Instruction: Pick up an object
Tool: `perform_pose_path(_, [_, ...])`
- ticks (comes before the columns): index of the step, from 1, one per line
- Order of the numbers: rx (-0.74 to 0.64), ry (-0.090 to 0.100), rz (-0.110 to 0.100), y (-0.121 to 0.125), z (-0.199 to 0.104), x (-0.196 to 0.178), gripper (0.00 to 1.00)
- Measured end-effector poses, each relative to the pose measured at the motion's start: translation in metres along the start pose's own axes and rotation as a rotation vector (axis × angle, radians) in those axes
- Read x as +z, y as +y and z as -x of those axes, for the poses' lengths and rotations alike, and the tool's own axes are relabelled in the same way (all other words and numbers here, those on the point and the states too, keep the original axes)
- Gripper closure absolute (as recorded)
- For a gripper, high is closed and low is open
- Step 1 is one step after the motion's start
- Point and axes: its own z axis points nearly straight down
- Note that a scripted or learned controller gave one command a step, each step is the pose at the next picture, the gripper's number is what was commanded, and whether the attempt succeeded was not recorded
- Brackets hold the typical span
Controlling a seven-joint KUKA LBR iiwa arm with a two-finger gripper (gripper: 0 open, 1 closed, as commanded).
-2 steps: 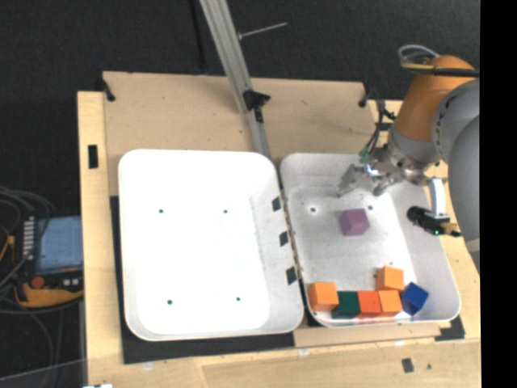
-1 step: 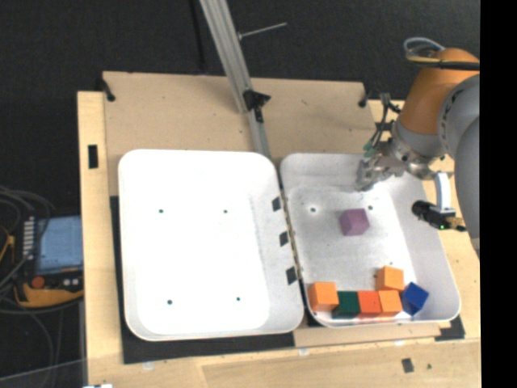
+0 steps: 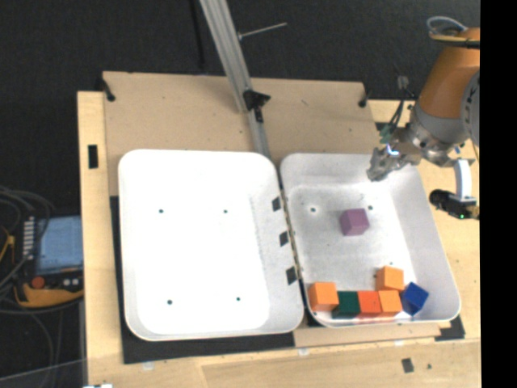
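Since the purple cube (image 3: 353,221) sits alone near the middle of the right bin (image 3: 432,225), well apart from the orange, green and blue blocks (image 3: 367,297) crowded along the bin's lower edge, I judge it the easiest thing to take. It looks small, light, stiff and flat-sided, so two opposite faces should serve. My gripper (image 3: 380,170) hovers over the bin's upper right, its opening something I cannot tell.

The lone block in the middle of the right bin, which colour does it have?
The lone block is purple, as the camera view shows.
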Motion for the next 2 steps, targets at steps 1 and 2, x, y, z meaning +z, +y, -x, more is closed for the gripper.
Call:
perform_pose_path(1, [-0.002, 0.0, 0.0, -0.0052, -0.005, -0.051, 1.0])
perform_pose_path(2, [-0.003, 0.001, -0.002, -0.0042, -0.0047, -0.0524, 1.0])
